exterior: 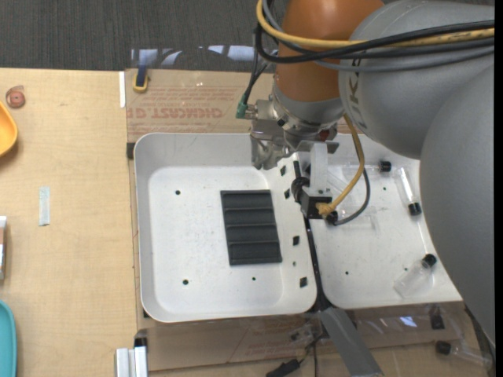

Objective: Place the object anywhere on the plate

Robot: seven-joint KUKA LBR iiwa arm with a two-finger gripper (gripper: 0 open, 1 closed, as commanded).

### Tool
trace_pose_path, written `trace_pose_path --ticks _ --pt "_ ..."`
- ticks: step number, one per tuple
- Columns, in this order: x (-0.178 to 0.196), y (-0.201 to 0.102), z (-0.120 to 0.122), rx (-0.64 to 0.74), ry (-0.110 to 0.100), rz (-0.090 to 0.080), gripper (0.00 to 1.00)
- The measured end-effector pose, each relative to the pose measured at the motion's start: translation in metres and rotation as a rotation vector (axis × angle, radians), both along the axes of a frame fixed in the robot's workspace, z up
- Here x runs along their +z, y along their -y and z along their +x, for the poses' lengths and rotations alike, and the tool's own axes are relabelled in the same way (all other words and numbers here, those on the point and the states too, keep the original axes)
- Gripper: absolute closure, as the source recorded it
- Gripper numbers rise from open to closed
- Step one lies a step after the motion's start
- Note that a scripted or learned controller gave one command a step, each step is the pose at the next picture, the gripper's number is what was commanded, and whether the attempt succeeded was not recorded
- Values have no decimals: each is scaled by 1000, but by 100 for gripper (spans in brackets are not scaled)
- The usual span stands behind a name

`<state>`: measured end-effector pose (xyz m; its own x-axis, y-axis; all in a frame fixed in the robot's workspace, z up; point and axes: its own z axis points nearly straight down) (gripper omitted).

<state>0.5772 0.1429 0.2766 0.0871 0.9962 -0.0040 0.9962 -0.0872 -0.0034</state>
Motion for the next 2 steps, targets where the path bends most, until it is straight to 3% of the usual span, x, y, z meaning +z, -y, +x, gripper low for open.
trace_pose_path --ticks 1,2 --pt "-65 -69 26 470 0 3 100" --pt "-91 -68 -13 546 -2 3 100"
